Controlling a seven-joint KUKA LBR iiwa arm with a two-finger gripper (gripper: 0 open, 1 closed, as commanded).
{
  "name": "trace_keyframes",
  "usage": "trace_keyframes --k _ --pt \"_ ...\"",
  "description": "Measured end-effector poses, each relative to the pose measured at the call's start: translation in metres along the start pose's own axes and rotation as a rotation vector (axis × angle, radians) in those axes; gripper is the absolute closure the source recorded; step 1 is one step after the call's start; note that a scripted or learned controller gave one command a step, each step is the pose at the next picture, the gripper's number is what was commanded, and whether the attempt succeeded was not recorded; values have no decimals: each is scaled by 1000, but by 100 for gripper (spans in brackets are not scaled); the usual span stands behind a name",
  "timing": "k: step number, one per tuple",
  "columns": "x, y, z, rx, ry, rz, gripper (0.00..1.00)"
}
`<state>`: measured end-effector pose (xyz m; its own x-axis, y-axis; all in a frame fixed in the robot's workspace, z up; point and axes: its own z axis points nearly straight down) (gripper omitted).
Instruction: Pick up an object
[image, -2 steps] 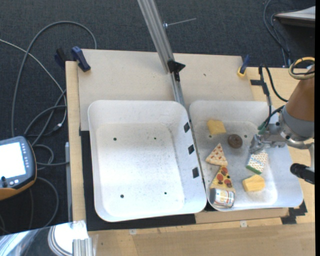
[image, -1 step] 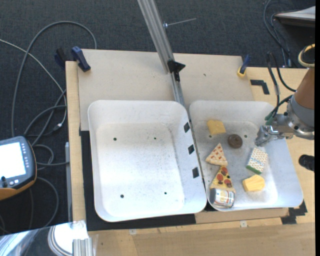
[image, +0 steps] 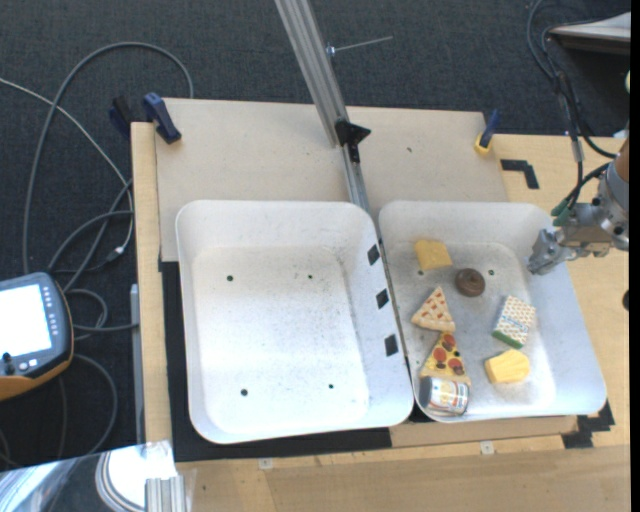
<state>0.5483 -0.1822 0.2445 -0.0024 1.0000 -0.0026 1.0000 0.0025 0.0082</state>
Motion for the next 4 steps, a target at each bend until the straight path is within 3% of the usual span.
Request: trace_keyframes --k 3,4 --pt "148 43 -2 5 4 -4 100" --pt "200 40 10 13 5 -4 100"
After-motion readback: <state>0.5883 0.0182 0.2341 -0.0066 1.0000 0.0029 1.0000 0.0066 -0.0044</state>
